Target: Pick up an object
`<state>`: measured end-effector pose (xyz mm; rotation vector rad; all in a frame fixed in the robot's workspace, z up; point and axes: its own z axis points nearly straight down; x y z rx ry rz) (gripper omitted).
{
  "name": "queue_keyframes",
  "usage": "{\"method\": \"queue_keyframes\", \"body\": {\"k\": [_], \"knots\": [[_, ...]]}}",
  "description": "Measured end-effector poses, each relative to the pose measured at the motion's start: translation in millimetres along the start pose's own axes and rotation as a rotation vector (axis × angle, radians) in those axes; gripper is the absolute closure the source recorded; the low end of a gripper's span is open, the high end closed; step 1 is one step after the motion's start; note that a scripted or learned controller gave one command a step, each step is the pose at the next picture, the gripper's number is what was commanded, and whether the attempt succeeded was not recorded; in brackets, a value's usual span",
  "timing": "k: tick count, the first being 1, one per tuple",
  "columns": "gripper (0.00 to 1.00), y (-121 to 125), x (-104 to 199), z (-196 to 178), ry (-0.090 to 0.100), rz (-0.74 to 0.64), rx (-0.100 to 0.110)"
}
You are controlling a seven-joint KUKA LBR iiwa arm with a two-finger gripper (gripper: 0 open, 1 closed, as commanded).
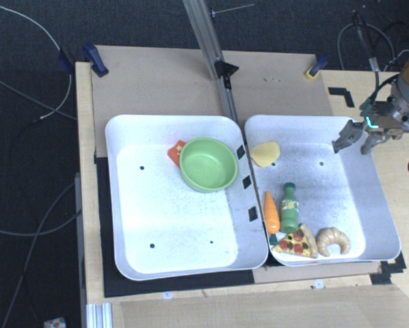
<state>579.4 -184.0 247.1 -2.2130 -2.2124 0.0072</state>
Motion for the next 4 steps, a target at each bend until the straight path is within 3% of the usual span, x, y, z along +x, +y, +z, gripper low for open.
{"method": "queue_keyframes", "body": {"k": [1, 2, 4], "knots": [[0.0, 1.4, -0.2, -4.1, -0.002, -0.001, -0.008], [0.0, 1.0, 2.6, 38.7, 0.001, 0.0, 0.001], [0.0, 4.9, 2.2, 154.9, 0.001, 0.0, 0.001]]}}
